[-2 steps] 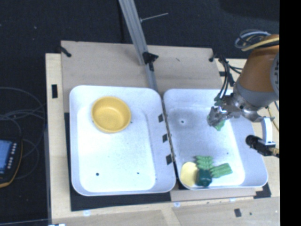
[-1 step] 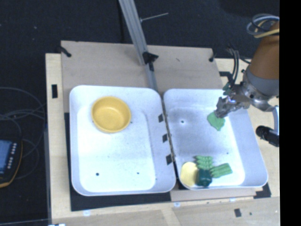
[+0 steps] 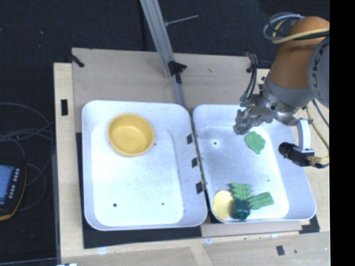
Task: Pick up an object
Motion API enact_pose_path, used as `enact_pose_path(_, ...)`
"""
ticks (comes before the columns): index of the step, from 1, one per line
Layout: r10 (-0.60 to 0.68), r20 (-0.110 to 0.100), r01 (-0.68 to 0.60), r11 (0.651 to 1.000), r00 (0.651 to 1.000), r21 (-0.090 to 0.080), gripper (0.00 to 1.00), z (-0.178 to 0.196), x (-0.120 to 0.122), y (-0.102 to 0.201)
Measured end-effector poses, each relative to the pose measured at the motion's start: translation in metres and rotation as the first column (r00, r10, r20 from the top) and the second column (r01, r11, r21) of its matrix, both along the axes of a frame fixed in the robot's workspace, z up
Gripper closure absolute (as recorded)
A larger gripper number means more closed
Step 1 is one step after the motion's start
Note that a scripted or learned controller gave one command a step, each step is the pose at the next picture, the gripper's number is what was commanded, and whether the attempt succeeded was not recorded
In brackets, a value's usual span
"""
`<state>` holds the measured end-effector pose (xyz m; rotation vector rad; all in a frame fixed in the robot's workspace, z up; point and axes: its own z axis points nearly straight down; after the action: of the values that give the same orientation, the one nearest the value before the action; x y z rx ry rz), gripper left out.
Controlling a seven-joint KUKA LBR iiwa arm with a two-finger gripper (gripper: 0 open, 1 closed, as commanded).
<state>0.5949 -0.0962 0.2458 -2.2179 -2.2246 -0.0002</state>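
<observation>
Far to the left of the hand (image 3: 243, 127), in the other bin, sits a yellow bowl (image 3: 131, 134), rigid and best pinched at its rim. Just right of and below the hand lies a small green piece (image 3: 255, 142), probably light and soft, best taken across its narrow middle; whether the hand is parted or closed, I cannot tell.

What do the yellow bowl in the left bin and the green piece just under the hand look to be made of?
The yellow bowl looks like moulded plastic: one even colour, smooth, with a soft sheen on the rim. The green piece below the hand looks matte and slightly rumpled, possibly soft plastic or foam; at this size I can't tell which.
</observation>
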Motion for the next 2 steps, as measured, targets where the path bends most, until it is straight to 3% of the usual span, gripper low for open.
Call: enact_pose_path(2,0.001,0.000,-0.001,1.000,1.000,0.000,1.00,-0.004,0.034,0.106)
